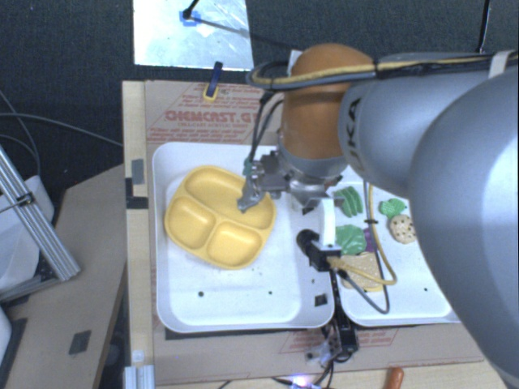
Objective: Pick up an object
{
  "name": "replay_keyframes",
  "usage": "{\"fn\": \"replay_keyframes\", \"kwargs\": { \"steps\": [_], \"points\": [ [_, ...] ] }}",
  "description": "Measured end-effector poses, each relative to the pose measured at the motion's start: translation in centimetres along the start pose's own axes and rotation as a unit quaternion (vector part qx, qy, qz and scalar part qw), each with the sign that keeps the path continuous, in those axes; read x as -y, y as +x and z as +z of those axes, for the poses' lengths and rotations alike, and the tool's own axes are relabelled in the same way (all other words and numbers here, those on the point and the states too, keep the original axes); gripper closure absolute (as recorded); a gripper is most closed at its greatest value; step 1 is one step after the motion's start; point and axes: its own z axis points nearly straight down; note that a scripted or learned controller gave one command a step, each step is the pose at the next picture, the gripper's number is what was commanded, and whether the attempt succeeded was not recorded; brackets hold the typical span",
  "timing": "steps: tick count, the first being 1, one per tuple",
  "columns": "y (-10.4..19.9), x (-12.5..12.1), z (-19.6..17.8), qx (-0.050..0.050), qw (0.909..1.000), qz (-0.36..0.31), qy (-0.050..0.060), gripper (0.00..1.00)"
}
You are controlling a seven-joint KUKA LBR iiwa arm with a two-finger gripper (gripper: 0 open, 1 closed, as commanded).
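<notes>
Yellow plastic, moulded into a rounded plate with three compartments (215, 217), lies in the left white bin (174, 310), toward its far left part and tilted a little on the bin floor. It is the only thing in that bin, so it is the likely target. The gripper (250, 194) hangs at the plate's right rim, its grey fingertips touching or just above the edge of the far right compartment; whether the rim sits between the fingers I cannot tell, nor how wide they stand, since the wrist hides much of them.

To do this step well, I judge the fingers should straddle the thin raised rim rather than press on the compartment floor (a smooth, shallow dish gives little else to pinch). Closing squarely across the rim, one finger inside and one outside, then lifting slowly, would keep the plate from pivoting and slipping out.

In the right white bin (422, 306) lie green leaf-like pieces (350, 237), a speckled round cookie (401, 229) and a tan flat piece (362, 266), well apart from the plate. Black cable (357, 294) loops over the wall between the bins.
</notes>
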Motion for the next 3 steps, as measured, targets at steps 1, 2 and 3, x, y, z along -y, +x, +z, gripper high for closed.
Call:
{"fn": "replay_keyframes", "kwargs": {
  "steps": [1,2,3],
  "points": [
    [0.9,3.5,-15.3,-0.005,0.9999,-0.004,-0.013,0.0],
    [-0.8,5.5,-5.8,-0.001,1.0,-0.001,-0.001,0.0],
    [2.6,1.7,10.0,-0.005,0.9999,-0.002,-0.013,0.0]
  ]
}}
